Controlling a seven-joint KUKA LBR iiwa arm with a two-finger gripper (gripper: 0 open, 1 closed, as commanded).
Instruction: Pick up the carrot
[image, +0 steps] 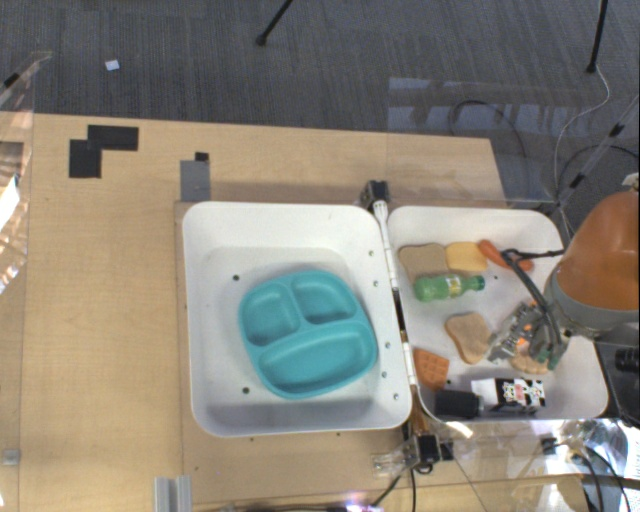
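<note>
camera view: the carrot (496, 255) lies near the far edge of the right bin (580, 400), just beside a yellow piece (465, 257) and above the green bottle (448, 287). it looks like light, stiff toy plastic, probably slick, so pinching across the middle seems best. the arm (600, 265) hangs over the bin's right side, the tool (528, 343) low near a tan piece (467, 336), well short of the carrot. can't tell if the tool is spread or pressed together

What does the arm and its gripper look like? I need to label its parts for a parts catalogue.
The arm is a rounded grey body with a broad orange band. Its gripper is a small grey and black metal assembly, with dark cables running to it across the right bin.
</note>
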